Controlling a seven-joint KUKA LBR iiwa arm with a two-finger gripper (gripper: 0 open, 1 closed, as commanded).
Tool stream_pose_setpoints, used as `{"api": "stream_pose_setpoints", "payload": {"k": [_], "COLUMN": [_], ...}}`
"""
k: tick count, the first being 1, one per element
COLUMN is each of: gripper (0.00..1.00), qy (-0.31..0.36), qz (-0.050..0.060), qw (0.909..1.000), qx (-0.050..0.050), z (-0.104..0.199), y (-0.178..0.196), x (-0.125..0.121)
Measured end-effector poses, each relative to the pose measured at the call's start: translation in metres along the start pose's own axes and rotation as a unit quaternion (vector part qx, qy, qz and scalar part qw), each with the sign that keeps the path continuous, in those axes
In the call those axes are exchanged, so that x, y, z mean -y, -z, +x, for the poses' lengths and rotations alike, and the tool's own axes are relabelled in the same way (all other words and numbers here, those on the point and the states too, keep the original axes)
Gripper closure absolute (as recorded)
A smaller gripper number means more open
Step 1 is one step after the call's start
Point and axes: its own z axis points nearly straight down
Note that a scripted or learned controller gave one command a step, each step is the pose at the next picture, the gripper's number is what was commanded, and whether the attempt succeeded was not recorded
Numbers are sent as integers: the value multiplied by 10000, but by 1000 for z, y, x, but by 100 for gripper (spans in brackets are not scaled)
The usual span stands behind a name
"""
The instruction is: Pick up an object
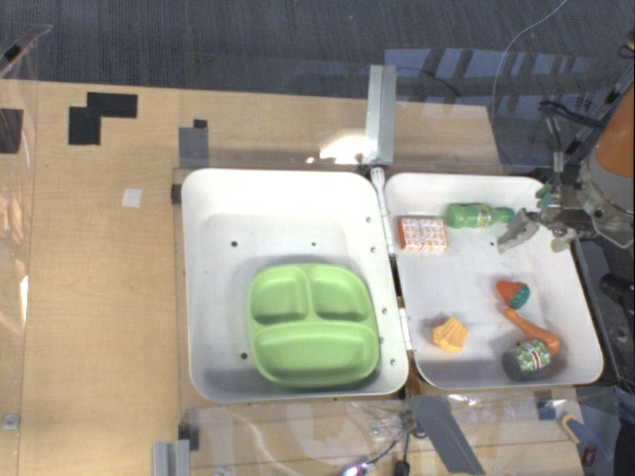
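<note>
Two white bins sat side by side on the counter (89, 266). The left bin (213, 365), well away from the tool, held one thing: a green divided plate (313, 323) with three compartments, lying toward that bin's near side.

The right bin (476, 370) held five loose objects. Farthest from the tool along the bin's far side lay one small red-and-white patterned box (423, 233), close to the divider between the bins. Next to it, nearer the tool, lay one green bottle (478, 215) on its side, its cap end pointing toward the tool and close to the fingertips without clearly touching them. Toward the near side, one small yellow piece (449, 334) sat well apart from the tool. One orange carrot-shaped toy (524, 317) with a red and green end lay below the tool, and one grey rounded object (528, 358) with a red-and-green label rested at the carrot's near tip.

The tool (535, 230) hung over the right bin's far right corner, its fingers spread apart, with nothing between them.
</note>
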Motion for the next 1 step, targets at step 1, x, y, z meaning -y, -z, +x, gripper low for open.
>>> {"api": "stream_pose_setpoints", "payload": {"k": [1], "gripper": [0], "qy": [415], "qz": [5], "qw": [9991], "qx": [-4], "z": [-44], "y": [-110], "x": [3]}}
